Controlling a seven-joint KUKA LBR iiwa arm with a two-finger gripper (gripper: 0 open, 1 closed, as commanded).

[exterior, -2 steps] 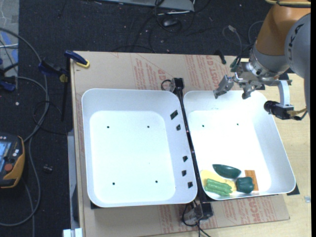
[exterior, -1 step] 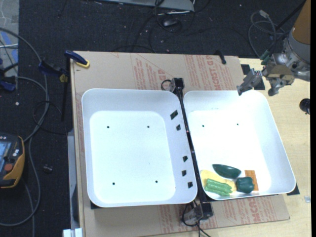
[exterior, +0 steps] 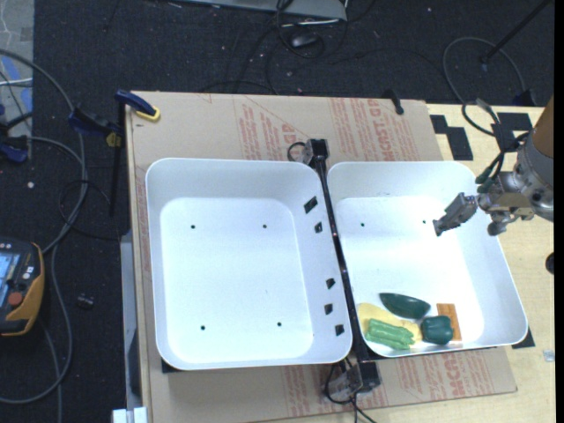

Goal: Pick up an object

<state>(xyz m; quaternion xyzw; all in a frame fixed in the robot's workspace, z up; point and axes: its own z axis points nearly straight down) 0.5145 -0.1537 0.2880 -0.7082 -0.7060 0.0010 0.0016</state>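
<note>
Single fixed cam, mounted above the bench, looking down at a slant. Mid-distance: left bin and right bin both fully in frame, plus dark floor with cables along the top and left. Arm enters from frame right.

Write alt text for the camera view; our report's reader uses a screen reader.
The gripper hangs over the right bin, apart from a cluster of green objects in its near corner. The left bin sits alongside.
</note>
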